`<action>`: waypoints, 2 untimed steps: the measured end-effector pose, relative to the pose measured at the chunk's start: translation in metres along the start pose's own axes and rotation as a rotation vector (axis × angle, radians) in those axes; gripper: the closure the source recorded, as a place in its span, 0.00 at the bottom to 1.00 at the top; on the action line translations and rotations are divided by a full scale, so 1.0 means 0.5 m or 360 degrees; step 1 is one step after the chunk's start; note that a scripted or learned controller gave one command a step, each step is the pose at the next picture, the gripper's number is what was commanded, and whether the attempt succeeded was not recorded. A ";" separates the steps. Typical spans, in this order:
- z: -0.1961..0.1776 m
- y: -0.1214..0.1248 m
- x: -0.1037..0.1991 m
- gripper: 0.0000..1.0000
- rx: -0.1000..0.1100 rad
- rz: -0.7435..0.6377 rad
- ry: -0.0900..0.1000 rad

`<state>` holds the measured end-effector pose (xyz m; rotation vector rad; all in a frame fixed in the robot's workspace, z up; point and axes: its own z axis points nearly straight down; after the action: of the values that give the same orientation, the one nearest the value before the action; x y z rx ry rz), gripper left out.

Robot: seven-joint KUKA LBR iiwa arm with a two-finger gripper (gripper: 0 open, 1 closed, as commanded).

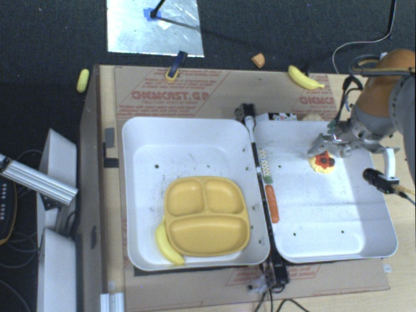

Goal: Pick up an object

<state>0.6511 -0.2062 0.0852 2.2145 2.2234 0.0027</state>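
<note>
Yellow and red, a small toy point(322, 163) lies in the upper part of the right bin point(338, 239), directly under the end effector point(327, 149), which seems to be touching it from above. Whether the end effector is spread or pressed together, I cannot tell. Roundish, the toy offers no clear long axis.

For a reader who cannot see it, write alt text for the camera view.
A grey robot arm's tool hangs just over a small yellow and red toy in the right shallow white bin. The left shallow white bin holds a yellow divided plastic plate with a yellow toy banana at its corner; an orange carrot-like toy lies along the right bin's left wall.
</note>
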 end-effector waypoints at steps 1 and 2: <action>-0.031 0.006 -0.001 1.00 -0.0014 -0.0005 -0.0003; -0.180 0.010 -0.001 1.00 -0.0002 0.0000 -0.0001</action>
<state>0.6559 -0.2065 0.1751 2.2133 2.2226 0.0035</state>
